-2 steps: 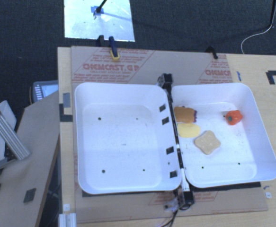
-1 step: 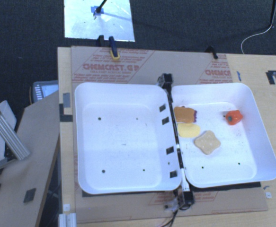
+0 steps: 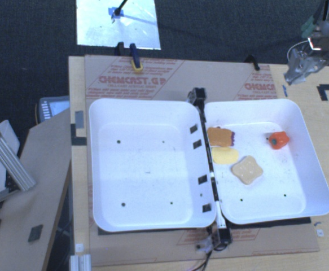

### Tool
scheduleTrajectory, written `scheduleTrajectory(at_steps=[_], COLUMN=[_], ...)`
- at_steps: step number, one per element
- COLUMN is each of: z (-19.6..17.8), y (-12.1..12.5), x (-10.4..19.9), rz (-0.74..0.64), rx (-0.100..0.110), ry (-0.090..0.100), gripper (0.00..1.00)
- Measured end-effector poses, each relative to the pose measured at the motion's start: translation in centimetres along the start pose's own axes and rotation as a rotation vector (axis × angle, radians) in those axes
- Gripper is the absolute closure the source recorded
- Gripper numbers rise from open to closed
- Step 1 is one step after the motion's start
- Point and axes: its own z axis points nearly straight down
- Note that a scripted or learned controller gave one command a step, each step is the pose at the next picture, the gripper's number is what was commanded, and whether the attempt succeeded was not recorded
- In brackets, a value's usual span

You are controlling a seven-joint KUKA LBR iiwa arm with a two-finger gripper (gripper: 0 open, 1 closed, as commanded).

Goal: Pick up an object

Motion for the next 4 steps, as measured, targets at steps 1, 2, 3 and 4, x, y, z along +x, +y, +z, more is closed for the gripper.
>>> scheduleTrajectory(at_steps=[1,2,3,4], z=[4.5,2.7,2.1,5.5], y=[2.2,2.1,4.6,11.2], x=[8.6,13.3,21.6,28.5], rz=[0.002,0.005,0.003,0.006], rx=[0.006,0.001,0.002,0.001], ry=[0.001,0.000,0.002,0.000], gripper=[1.00,1.00,1.00,1.00])
